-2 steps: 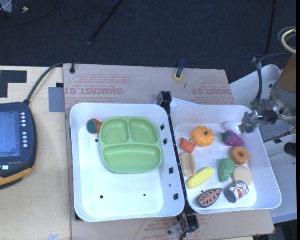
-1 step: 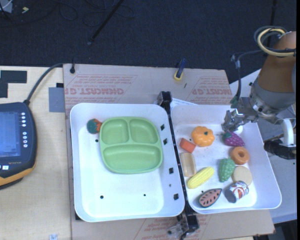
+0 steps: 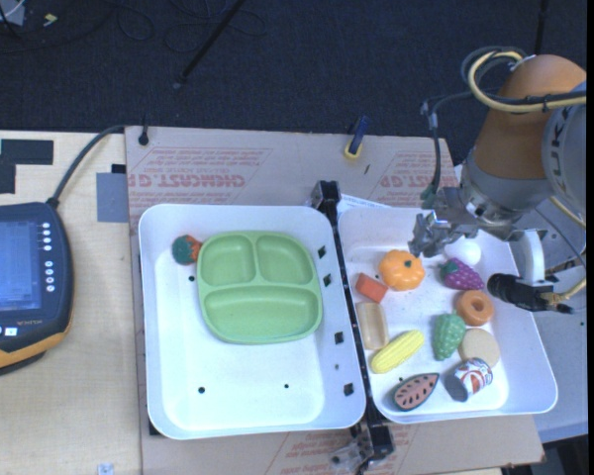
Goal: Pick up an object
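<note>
My gripper (image 3: 429,239) hangs over the back of the right bin (image 3: 544,389), just above and to the right of an orange pumpkin (image 3: 403,270). Nothing shows in its grasp. A white egg (image 3: 468,254) and purple grapes (image 3: 462,275) lie right of it. Further forward are a donut (image 3: 473,308), a yellow corn cob (image 3: 397,350), a green vegetable (image 3: 447,334), a bread roll (image 3: 373,325), an orange-red block (image 3: 372,287), a watermelon slice (image 3: 416,391), a can (image 3: 470,377) and a beige round piece (image 3: 481,346).
The left bin (image 3: 238,404) holds a green divided plate (image 3: 259,287) and a small red-green ball (image 3: 186,249) at its back left. A black divider (image 3: 342,295) runs between the bins. A tablet pendant (image 3: 20,275) lies on the bench at far left.
</note>
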